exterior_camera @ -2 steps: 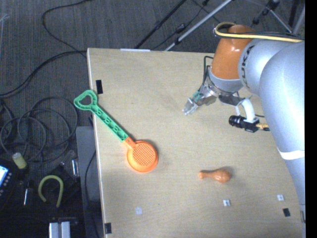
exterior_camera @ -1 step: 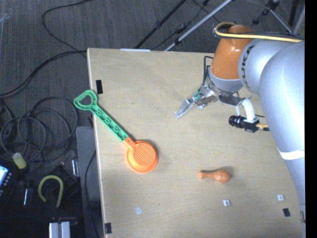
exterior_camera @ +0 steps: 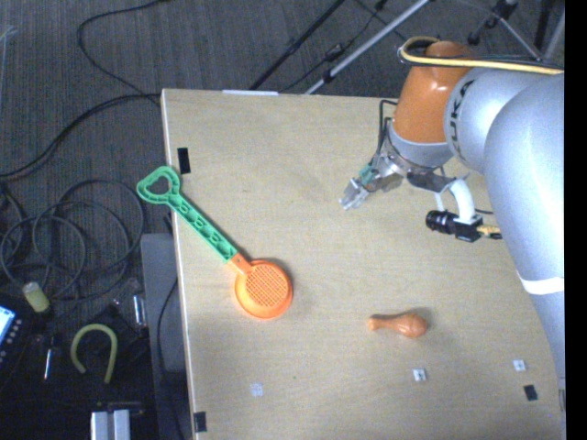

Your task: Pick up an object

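The camera view is looking down at a slant on a pale wooden board [exterior_camera: 303, 154] that is covering the bench, with dark carpet lying around it on the far and left sides. The grey arm [exterior_camera: 514, 154] is reaching in from the right, its orange band [exterior_camera: 426, 99] sitting just above the wrist, and the gripper [exterior_camera: 353, 195] is pointing down and to the left over the far middle of the board. Its fingers are looking drawn close together at the tip with nothing showing between them, though the tip is small and somewhat blurred. A small black fitting [exterior_camera: 454, 221] with a white bracket is hanging from the wrist on the near right of the gripper. On the left part of the board a toy sieve is lying flat: its green handle [exterior_camera: 188, 214] is running from the far left edge toward the near right, ending in an orange mesh scoop [exterior_camera: 263, 289]. Nearer and to the right, well apart from both the sieve and the gripper, an orange chicken leg toy [exterior_camera: 401, 324] is lying on its side. On the carpet to the left, black cables [exterior_camera: 55, 236] are coiling, and a yellow-green hook [exterior_camera: 94, 345] is resting near the near left corner
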